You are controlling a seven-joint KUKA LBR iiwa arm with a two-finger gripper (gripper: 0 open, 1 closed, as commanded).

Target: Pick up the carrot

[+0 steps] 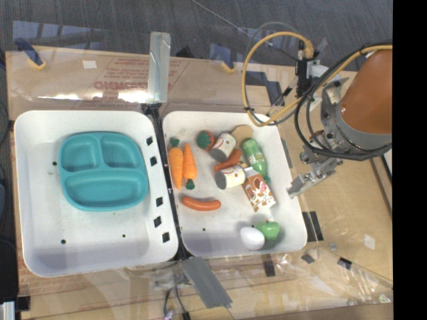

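Two orange carrots with green tops lie side by side at the left end of the right bin (287, 179). The longer carrot (175, 168) is next to the bin's left wall and the shorter carrot (189, 163) is just to its right. The arm's orange and grey wrist (363, 105) hangs over the bench to the right of that bin. My gripper (307, 181) sits below the wrist, just outside the bin's right wall and far from both carrots. Nothing shows between it and the carrots except other toys.
The right bin also holds a red sausage (200, 204), a strawberry (204, 139), two small cans (231, 177), a green bottle (254, 155), a carton (259, 193), a white egg (252, 237) and a green piece (270, 230). A teal divided plate (103, 170) lies in the left bin.
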